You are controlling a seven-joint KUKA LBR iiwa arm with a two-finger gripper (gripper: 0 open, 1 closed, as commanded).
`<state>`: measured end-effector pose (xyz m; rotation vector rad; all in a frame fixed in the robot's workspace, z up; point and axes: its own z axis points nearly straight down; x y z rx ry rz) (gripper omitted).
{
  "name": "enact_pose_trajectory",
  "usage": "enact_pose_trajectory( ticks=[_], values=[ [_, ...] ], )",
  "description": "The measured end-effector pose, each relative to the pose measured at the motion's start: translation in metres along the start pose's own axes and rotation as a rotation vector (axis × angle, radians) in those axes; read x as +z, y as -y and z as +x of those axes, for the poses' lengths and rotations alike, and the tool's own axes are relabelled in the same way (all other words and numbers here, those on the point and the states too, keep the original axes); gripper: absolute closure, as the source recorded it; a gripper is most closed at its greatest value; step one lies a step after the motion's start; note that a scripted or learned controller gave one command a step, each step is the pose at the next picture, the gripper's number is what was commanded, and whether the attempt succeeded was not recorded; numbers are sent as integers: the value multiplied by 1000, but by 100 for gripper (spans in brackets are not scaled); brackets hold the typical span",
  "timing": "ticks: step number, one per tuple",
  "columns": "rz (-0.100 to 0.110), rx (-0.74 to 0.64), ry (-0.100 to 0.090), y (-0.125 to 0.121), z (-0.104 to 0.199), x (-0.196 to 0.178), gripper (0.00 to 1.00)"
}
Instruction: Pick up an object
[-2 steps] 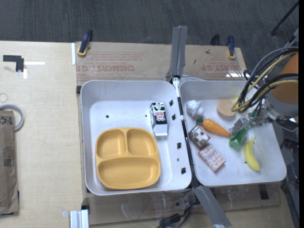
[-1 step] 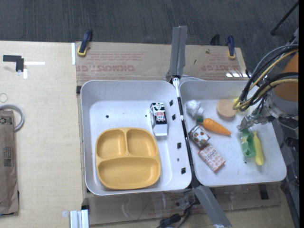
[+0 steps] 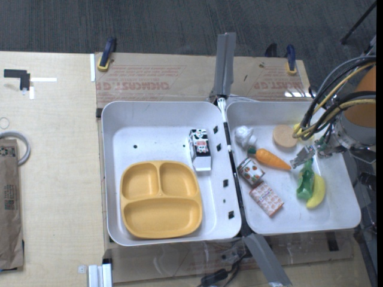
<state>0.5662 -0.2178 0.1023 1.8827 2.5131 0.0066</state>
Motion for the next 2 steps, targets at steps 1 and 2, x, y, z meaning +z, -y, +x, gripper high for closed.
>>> enact_pose_trajectory(
  ticks=[1, 2],
  values=[
    [2, 255, -9, 40, 16, 10, 0],
    [13, 644, -17, 2, 11, 11, 0]
  ],
)
